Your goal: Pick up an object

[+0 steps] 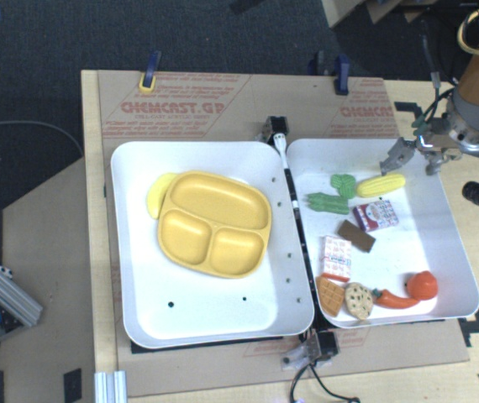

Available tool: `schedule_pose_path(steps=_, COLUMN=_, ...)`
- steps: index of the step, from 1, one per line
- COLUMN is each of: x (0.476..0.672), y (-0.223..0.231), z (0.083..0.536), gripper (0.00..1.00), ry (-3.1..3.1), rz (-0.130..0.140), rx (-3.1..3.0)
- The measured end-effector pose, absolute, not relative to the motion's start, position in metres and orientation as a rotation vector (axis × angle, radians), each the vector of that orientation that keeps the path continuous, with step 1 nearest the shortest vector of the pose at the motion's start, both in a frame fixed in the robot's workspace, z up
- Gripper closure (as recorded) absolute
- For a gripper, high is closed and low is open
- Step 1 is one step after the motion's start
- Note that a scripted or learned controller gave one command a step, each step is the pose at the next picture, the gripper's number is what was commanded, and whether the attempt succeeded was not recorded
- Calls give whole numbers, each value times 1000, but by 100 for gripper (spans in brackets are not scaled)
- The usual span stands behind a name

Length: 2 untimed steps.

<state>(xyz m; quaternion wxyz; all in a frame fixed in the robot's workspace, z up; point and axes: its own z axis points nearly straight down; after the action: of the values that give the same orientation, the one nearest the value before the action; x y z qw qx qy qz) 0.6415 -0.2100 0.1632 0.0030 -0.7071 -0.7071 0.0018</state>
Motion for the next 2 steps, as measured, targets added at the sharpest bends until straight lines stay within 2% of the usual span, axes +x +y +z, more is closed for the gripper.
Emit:
schedule_pose_path(steps=1, x=637, y=-203, z=118, gripper=0, ry=-2219, rz=4, rx=-2216)
schedule_pose_path(steps=2, x=642, y=-202, z=91, gripper=0, ry=-2227, rz=-11, rx=-2221)
